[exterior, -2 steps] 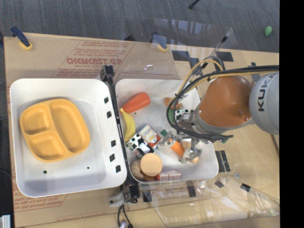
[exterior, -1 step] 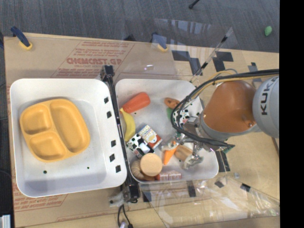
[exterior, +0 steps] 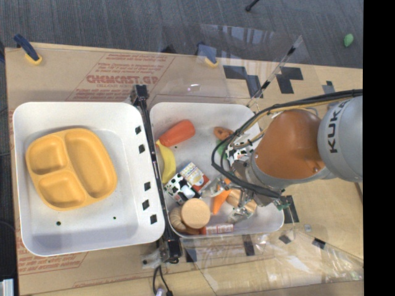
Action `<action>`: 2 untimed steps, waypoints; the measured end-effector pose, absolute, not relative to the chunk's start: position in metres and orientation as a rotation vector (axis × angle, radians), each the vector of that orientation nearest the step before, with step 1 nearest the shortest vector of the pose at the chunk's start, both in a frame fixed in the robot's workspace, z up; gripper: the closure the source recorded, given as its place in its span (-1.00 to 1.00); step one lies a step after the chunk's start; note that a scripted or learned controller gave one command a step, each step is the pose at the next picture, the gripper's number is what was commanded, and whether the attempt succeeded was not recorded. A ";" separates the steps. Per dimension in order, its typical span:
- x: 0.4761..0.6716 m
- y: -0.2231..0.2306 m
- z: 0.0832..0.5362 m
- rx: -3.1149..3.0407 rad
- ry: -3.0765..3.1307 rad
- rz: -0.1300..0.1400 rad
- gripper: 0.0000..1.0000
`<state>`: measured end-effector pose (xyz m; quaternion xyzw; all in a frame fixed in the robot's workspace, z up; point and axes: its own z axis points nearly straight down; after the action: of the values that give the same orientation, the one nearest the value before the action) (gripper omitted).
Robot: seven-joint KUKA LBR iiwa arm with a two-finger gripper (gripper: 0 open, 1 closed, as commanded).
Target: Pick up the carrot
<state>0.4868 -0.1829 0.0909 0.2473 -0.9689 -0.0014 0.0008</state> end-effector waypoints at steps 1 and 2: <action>0.489 -0.181 0.101 0.790 -3.042 -0.003 1.00; 0.488 -0.198 0.092 1.172 -2.919 0.001 1.00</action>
<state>0.4882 -0.1985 0.0919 0.3725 -0.9280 0.0004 -0.0020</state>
